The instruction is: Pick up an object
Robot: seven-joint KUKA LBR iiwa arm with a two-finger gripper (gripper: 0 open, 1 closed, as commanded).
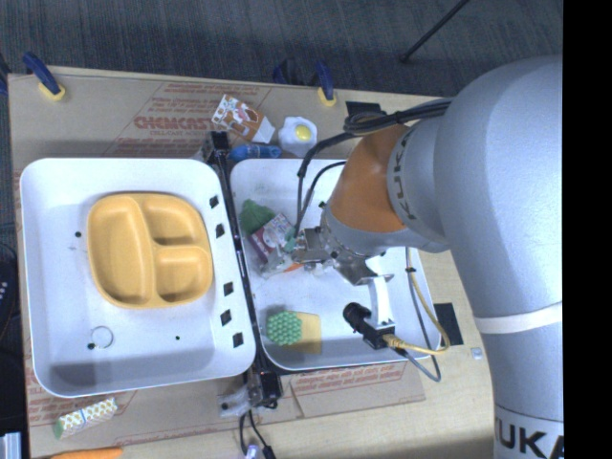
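Note:
My gripper (298, 252) reaches down into the right bin (402, 352), low over a small heap of things at its left side. The heap holds a green item (253, 214), a clear wrapper with red print (271, 238) and a thin orange piece (295, 269). The wrist and orange band (368, 194) cover the fingers. A yellow sponge block with a green knobbly round top (292, 329) lies near the bin's front wall, apart from the gripper.
The left bin (43, 256) holds a yellow divided tray (148, 247). Outside the bins on the cardboard lie a snack packet (234, 116), a blue item (254, 150), a white and yellow item (297, 132) and a wrapped candy (86, 416). Blue clamps (43, 75) grip the far edge.

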